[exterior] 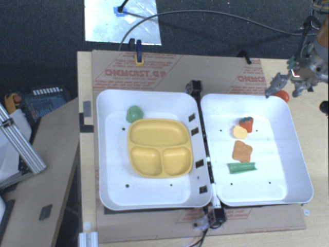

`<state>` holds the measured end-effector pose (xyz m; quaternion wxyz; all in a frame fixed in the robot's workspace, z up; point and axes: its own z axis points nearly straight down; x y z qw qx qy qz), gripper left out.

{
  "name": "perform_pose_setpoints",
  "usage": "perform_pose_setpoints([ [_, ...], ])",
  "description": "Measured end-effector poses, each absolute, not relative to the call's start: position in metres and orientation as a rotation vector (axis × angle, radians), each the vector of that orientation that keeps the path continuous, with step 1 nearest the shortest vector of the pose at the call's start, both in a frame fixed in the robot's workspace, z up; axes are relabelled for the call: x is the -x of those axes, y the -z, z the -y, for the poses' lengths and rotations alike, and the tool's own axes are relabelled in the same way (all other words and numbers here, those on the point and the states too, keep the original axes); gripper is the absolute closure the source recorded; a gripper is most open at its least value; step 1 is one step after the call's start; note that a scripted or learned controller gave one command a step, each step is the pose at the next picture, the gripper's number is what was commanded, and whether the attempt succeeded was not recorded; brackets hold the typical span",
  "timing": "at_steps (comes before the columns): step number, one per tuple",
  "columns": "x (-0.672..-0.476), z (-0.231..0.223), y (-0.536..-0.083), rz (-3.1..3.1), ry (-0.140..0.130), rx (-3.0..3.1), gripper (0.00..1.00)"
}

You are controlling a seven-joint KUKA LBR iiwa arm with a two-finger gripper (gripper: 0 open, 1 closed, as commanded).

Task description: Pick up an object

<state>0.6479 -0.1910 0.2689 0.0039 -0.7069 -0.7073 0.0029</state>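
While jaws hover, green bean lies roughly left-right.

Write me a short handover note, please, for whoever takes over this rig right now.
Gripper: jaws open, holding nothing, hovering over the far right corner of the right bin.
Directly beneath it, at the bin's rim: a red-orange piece.
In the right bin: strawberry, yellow piece, toast, green bean.
In the left bin: yellow tray, green piece beside it.
Done: no pick yet.
Left: lower, close on one object, lift.
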Motion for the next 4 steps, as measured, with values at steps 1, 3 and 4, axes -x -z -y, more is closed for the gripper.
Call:
perform_pose_setpoints([
  [1, -0.65, 0.19, -0.277, 2.226, 0.001, 2.219, 0.0],
  [3, -0.639, 0.188, -0.166, 2.222, -0.001, 2.22, 0.0],
  [4, -0.642, 0.19, -0.125, 2.223, 0.0, 2.221, 0.0],
])
